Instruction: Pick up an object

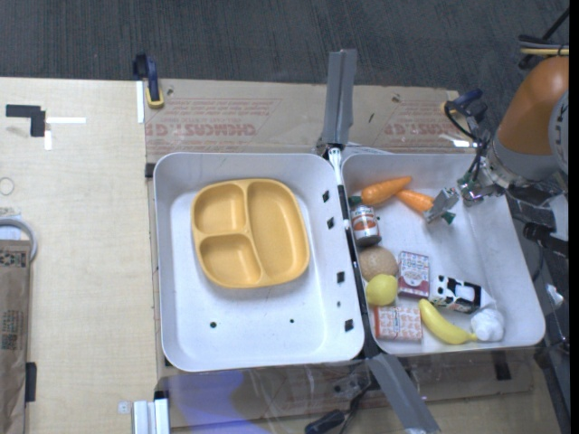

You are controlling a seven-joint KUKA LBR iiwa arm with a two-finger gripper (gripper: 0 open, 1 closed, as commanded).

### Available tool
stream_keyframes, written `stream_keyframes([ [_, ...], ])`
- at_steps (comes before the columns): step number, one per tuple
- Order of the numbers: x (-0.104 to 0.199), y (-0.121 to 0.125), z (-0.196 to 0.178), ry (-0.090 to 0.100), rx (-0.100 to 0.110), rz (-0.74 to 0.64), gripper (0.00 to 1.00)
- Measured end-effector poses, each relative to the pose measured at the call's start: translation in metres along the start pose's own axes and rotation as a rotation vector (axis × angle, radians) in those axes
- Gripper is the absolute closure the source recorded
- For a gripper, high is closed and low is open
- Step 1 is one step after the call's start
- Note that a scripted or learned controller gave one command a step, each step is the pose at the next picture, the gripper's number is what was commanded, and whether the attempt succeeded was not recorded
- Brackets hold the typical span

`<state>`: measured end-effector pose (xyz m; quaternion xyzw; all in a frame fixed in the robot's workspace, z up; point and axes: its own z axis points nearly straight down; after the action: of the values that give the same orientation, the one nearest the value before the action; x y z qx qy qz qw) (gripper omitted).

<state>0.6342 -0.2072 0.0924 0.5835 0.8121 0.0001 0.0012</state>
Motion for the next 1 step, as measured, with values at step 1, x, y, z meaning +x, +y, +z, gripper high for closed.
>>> stream_keyframes([
  [1, 0.0105, 0.0304, -0.0009, -0.002, -0.001, -0.134, 0.0],
])
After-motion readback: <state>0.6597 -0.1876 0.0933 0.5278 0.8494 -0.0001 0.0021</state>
